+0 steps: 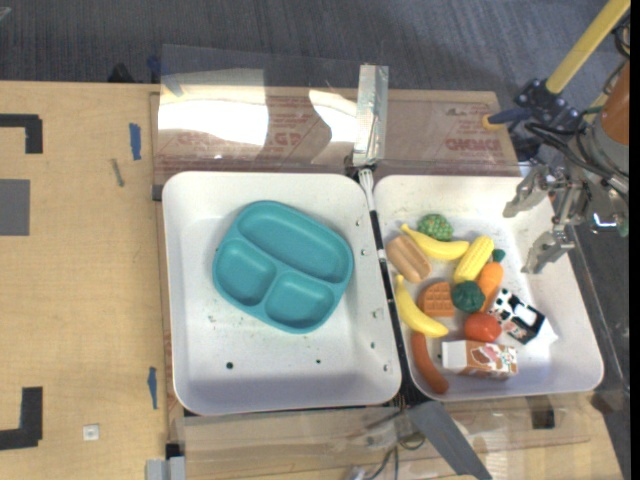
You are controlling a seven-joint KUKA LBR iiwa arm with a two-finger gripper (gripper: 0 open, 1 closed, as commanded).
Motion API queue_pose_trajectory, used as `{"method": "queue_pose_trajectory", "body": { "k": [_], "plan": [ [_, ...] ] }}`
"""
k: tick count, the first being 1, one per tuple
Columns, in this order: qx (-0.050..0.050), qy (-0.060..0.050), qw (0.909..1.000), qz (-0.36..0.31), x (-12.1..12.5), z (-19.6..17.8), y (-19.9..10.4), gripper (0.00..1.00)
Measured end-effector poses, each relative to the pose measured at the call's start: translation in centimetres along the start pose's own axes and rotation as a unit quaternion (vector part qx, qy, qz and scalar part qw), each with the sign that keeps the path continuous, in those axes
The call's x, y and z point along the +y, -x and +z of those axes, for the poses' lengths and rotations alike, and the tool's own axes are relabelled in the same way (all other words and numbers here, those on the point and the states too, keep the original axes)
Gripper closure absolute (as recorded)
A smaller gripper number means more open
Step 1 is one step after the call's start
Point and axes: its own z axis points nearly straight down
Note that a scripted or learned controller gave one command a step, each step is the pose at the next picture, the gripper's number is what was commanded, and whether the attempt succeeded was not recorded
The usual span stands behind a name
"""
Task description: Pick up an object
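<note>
My gripper [537,230] hangs over the right bin's [570,353] far right part, its two fingers spread open with nothing between them. Left of and below it lies a heap of toy food: a banana [436,244], a corn cob [475,257], a hot dog bun [408,257], a carrot [490,279], broccoli [467,296], a green leafy piece [435,226], a tomato [481,327], a second banana [417,312], a sausage [428,362], a small carton [480,359] and a black-and-white cow-patterned item [517,316].
The left bin [190,368] holds a teal divided plate [284,265]. A clear plastic wall [260,128] with a metal post [371,108] stands behind both bins. The wooden bench [70,298] extends to the left.
</note>
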Motion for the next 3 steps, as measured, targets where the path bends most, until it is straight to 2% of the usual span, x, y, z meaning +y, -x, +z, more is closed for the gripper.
{"method": "queue_pose_trajectory", "body": {
  "k": [1,2,3],
  "plan": [
    [-0.003,0.000,0.9997,0.023,1.1,15.8,4.0,0.00],
    [-0.003,0.001,0.9997,0.026,6.7,16.1,2.4,0.00],
    [-0.004,0.001,0.9977,0.068,6.1,16.1,-2.6,0.00]
  ]
}}
